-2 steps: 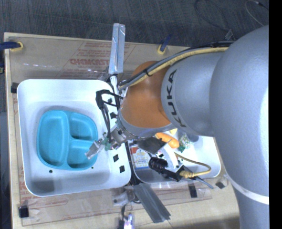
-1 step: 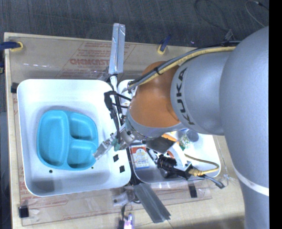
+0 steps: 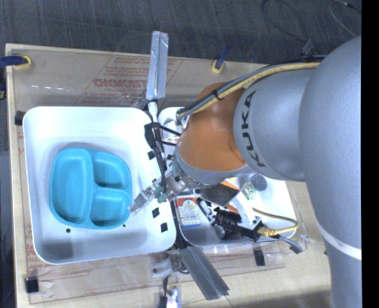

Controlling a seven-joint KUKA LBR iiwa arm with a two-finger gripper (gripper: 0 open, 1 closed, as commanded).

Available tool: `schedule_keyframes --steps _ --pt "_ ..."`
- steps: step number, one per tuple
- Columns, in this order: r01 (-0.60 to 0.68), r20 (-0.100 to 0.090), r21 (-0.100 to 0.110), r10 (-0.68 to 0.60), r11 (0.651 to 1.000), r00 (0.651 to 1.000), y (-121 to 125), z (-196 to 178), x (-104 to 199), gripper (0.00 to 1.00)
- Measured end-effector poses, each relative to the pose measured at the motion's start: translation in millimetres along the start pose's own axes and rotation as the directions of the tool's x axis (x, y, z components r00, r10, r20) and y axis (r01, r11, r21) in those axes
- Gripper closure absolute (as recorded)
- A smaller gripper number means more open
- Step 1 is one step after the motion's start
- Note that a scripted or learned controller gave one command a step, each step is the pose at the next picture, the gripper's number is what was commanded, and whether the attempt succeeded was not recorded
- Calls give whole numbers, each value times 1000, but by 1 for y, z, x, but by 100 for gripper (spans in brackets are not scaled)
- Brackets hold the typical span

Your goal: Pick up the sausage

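A grey robot arm (image 3: 304,120) with an orange band reaches in from 3 o'clock and bends low over the right bin (image 3: 202,244), which holds a loose jumble for picking. Its gripper (image 3: 145,199) points toward 8 o'clock, over the wall shared with the left bin (image 3: 32,172); whether it is open or closed cannot be told. A blue divided plate (image 3: 90,188) lies there. An orange sliver (image 3: 231,186) under the wrist may be the sausage.

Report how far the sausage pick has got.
Done: nothing that shows. In hand: the arm reaches over the right bin, with the gripper at the divide beside the left bin holding the blue tray. Left: I cannot make out the sausage, so the whole pick remains.
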State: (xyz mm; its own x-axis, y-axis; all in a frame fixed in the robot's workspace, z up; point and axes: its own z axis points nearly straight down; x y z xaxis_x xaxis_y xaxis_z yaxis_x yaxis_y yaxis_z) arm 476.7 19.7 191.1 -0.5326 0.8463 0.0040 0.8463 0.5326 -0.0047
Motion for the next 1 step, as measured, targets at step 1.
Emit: schedule_keyframes --steps 1 --pt "44 1 0 -44 999 999 10 0 17 0"
